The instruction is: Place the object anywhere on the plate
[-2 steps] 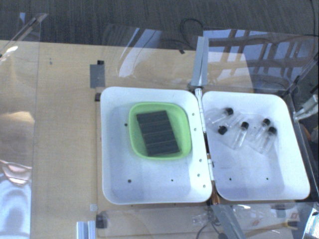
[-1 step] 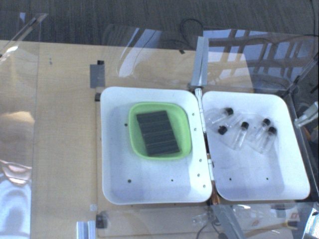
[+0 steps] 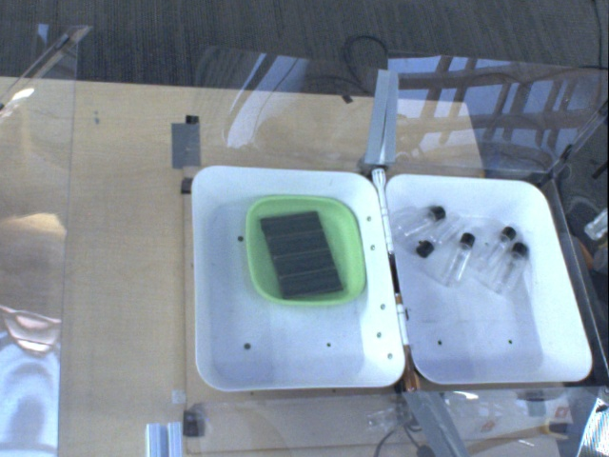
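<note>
I see dark ridged block [image 3: 301,254] on green plate [image 3: 354,255] in left bin [image 3: 285,360], clear black-capped vials [image 3: 461,250] in right bin [image 3: 495,350], can't tell re fingers.

camera view: fixed overhead | slanted down | both bins [image 3: 381,255] whole in frame | seemingly moderate distance

The clear vials [image 3: 463,251] in my right bin [image 3: 561,350] are nearly see-through against the white floor, so beyond their black caps I cannot trace each outline or count them with certainty. The dark ridged block [image 3: 302,253] covers the middle of the green plate [image 3: 354,255]. The table [image 3: 105,284] is cut off at the left and bottom edges, and glare from a clear panel blurs its left side.
</note>
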`<state>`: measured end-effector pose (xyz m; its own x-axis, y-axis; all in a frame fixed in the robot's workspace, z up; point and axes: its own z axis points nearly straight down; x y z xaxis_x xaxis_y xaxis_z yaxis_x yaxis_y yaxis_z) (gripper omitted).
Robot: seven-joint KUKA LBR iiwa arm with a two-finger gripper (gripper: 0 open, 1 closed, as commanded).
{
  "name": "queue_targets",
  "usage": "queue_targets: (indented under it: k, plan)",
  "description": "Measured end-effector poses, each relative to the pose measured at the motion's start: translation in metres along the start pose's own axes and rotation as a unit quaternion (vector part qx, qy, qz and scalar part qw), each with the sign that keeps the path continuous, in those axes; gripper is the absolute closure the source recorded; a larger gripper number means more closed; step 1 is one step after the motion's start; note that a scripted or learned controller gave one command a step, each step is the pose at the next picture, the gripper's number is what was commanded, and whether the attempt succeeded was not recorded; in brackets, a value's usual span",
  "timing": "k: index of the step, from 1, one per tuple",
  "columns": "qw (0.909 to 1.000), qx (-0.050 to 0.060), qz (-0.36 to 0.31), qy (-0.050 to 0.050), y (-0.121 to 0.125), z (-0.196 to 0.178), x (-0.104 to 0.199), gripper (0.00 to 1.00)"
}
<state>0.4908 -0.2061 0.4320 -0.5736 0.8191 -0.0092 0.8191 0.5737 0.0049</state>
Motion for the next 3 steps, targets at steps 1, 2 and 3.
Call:
queue_targets:
  k: [1,2,3]
  plan:
    - [0.9944,0.0,-0.105,0.001,0.0,-0.0026,0.0001,0.0]
    - [0.9694,0.0,-0.246,0.001,0.0001,-0.0028,0.0002,0.0]
    - [0.9749,0.0,-0.223,0.001,0.0,-0.0031,0.0002,0.0]
